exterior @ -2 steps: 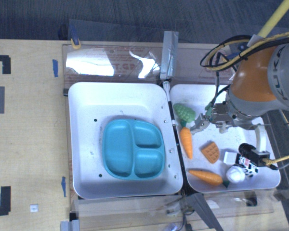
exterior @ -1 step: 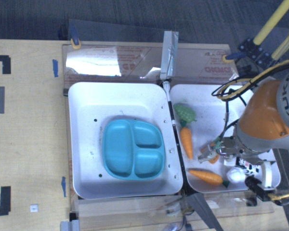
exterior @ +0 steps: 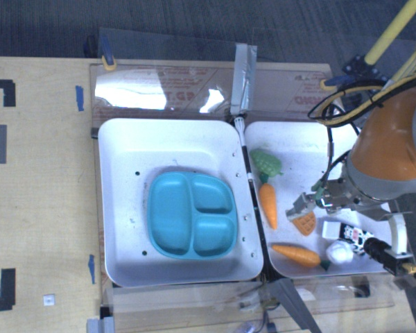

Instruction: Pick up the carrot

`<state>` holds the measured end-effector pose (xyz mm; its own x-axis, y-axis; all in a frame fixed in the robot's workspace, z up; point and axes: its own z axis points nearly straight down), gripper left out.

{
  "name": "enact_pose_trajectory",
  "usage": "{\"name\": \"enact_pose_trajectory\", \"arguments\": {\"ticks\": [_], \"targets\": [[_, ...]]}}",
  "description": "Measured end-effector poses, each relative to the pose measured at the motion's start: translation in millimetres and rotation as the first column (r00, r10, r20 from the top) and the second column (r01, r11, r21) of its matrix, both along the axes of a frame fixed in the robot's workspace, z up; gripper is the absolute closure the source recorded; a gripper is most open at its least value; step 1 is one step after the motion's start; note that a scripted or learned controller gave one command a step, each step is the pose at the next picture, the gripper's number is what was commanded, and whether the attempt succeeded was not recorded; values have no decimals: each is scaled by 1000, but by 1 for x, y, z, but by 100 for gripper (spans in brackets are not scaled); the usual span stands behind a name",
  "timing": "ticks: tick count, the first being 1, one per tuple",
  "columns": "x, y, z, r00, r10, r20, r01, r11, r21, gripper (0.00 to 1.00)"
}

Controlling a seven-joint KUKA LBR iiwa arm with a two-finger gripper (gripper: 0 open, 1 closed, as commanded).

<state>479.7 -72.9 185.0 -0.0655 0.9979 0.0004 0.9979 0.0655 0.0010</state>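
Two carrots lie in the right bin (exterior: 291, 139). One carrot (exterior: 267, 205) lies lengthwise close to the bin's left wall. The other carrot (exterior: 296, 255) lies across the front, its green end pointing right. My gripper (exterior: 301, 207) hangs over the middle of the right bin, a little to the right of the first carrot and apart from it. A small orange wedge-shaped piece (exterior: 304, 223) sits right under the gripper's tip. Nothing shows whether the gripper touches it.
A green leafy vegetable (exterior: 266, 162) lies at the back left of the right bin. A white ball (exterior: 338, 253) and a small white block (exterior: 331, 227) lie front right. The left bin (exterior: 118, 186) holds a blue divided plate (exterior: 191, 214).
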Motion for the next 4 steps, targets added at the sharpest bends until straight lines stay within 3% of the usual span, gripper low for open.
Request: {"name": "enact_pose_trajectory", "arguments": {"ticks": [1, 2, 3, 4], "targets": [[62, 28, -2, 978, 208, -2, -208, 978, -1, 0], [-1, 5, -2, 930, 368, -5, -368, 930, 2, 0], [99, 14, -1, 626, 780, 1, -780, 626, -3, 0], [40, -27, -75, 336, 942, -1, -942, 336, 3, 0]]}}
